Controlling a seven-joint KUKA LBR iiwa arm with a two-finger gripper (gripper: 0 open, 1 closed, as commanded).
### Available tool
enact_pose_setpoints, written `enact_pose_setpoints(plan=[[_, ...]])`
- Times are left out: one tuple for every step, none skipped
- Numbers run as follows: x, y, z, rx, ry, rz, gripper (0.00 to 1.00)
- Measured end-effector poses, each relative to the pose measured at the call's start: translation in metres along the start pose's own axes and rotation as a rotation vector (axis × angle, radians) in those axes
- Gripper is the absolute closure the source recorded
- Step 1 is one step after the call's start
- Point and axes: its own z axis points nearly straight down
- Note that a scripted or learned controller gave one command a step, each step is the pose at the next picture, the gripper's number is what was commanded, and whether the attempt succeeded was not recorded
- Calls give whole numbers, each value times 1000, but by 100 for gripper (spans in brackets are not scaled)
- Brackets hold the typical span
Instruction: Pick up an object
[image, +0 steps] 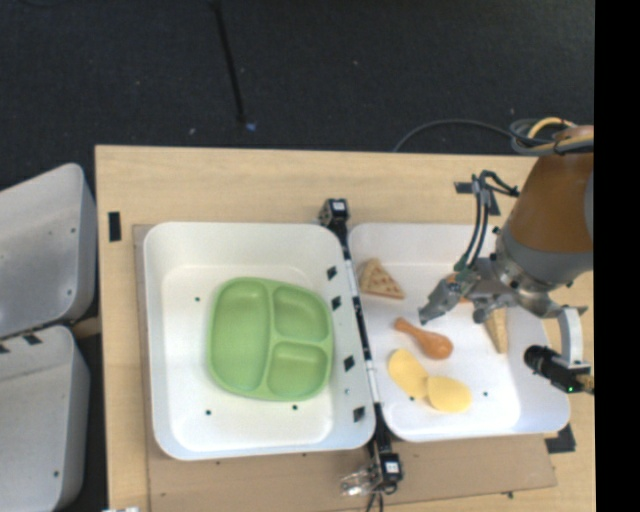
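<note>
The right bin (500, 415) holds several food toys. A tan triangular wedge (380, 280) lies at its upper left, and an orange-brown drumstick (425, 340) lies in the middle. Two yellow potato-like pieces (407, 372) (449, 393) lie side by side near the front. A second pale wedge (497, 331) sits under the arm at the right. My gripper (460, 300) hangs over the middle of this bin, just above and to the right of the drumstick and left of the pale wedge. Nothing is visibly held in it.
The left bin (170, 300) carries a green divided tray (268, 338). A black-clipped divider (352, 330) runs between the two bins. Cables (480, 215) loop above the arm at the back right. Grey panels (40, 260) stand off the bench's left edge.
</note>
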Motion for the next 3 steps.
enact_pose_setpoints(plan=[[0,3,-7,-14,-2,-3,0],[-5,4,36,-10,-3,-1,0],[-17,4,88,-9,-3,0,0]])
